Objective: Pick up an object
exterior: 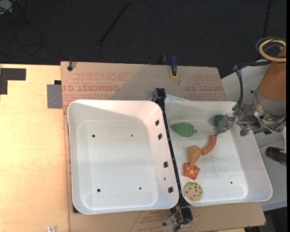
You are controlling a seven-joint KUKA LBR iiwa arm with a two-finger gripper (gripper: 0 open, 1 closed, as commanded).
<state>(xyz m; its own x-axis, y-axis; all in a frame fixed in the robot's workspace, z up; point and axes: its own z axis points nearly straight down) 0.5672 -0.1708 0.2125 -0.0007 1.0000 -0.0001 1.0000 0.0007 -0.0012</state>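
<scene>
Arm over right bin, gripper (225,123) low at its far right part

Finger state: cannot tell. Right bin (253,178) holds a green leafy piece (183,129) far left, an orange curved toy (203,150) mid-bin just near-left of the gripper, a red block (191,170) touching the toy's near end, and a speckled cookie (193,191) at the near left corner

green leaf (183,129) | orange curved toy (203,150) | red block (191,170) | cookie (193,191) | right bin (253,168)
</scene>
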